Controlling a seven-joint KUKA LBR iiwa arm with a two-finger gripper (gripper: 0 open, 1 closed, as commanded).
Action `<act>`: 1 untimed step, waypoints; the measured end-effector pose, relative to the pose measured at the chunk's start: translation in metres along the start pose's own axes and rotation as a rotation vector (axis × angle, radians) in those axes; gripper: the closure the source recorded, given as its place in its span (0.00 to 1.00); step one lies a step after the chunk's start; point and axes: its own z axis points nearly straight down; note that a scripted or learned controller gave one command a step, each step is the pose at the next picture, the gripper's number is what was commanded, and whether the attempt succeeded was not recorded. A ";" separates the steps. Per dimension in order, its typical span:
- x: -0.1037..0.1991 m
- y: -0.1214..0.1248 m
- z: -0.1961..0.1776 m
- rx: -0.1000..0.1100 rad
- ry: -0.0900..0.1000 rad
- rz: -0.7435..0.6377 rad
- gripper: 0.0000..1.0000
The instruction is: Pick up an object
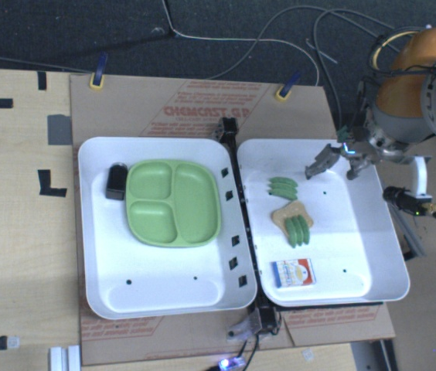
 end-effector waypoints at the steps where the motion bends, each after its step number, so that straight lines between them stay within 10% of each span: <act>1: -0.001 -0.011 0.053 0.000 0.000 0.000 0.00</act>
